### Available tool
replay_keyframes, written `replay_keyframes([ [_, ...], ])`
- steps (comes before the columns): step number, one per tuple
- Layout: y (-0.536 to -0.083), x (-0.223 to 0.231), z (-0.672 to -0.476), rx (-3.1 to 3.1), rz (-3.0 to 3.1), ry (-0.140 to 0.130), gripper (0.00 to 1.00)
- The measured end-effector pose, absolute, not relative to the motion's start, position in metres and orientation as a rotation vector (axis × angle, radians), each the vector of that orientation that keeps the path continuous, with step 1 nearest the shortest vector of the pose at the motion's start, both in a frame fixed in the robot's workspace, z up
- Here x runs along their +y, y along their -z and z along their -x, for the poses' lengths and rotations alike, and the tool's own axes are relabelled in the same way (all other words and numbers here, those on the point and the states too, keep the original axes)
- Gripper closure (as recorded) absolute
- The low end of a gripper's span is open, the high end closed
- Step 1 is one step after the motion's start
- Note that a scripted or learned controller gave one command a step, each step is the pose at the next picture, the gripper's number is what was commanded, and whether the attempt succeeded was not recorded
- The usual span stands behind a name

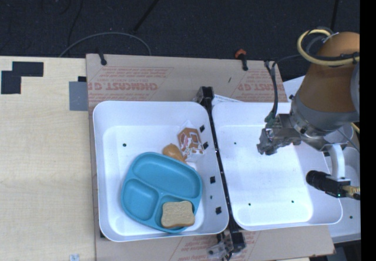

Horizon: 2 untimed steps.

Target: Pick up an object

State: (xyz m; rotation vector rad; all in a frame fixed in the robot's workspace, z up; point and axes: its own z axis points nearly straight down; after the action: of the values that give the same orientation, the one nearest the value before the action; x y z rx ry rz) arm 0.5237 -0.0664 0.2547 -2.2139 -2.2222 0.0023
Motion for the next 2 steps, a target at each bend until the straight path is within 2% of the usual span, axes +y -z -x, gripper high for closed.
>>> replay_keyframes([
  [2, -0.225, 0.033, -0.528, -2.221, 2.214, -0.006, 1.00],
])
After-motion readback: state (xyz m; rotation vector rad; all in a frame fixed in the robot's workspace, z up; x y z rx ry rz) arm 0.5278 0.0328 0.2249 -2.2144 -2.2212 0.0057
